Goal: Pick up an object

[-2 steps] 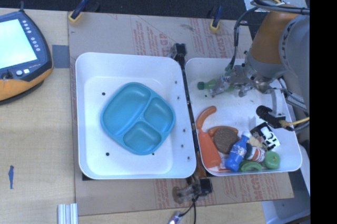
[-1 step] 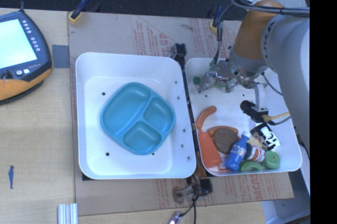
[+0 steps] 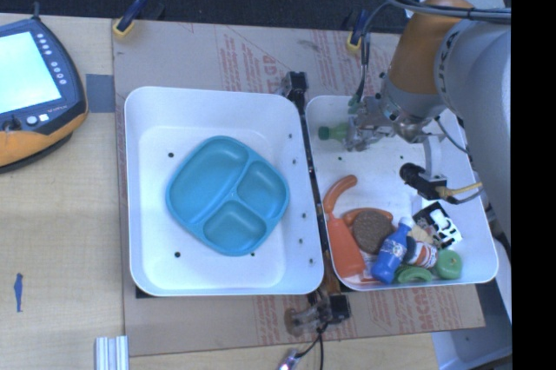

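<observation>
Your gripper [image 3: 360, 134] sits low in the right bin's [image 3: 486, 260] far left corner, beside a small green object [image 3: 327, 133]. You cannot tell its state from here.

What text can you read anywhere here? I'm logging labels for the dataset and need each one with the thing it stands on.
None can be quoted as it reads.
Cardboard sheet: rows of red print, too blurred to read.
Blue bottle: a white label patch, too small to read.
Tablet: bright blank-looking screen and small buttons, no legible marks.
Blue plate and both bins: no print that I can see.
</observation>
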Available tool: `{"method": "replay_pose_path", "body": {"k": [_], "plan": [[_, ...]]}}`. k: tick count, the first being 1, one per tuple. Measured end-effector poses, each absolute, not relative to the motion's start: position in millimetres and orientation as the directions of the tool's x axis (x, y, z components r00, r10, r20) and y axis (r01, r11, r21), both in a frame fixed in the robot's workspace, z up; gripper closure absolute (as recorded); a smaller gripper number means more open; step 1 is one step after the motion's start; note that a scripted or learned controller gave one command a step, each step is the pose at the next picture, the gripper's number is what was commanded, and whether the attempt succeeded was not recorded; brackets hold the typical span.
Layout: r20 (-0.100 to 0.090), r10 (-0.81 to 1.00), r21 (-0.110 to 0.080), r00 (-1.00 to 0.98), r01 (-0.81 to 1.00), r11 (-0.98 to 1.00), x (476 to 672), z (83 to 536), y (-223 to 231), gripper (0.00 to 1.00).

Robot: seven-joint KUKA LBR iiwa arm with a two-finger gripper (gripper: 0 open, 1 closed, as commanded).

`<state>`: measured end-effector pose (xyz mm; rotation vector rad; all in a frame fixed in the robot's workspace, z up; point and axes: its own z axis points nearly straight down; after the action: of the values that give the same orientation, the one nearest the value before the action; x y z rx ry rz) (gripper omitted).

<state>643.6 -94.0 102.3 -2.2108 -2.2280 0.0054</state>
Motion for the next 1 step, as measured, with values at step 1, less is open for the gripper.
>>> {"method": "replay_pose_path", "body": {"k": [1], "plan": [[0.000,1.000,0.000,-0.005,1.000,0.005,657.0,241.3,-56.9,1.00]]}}
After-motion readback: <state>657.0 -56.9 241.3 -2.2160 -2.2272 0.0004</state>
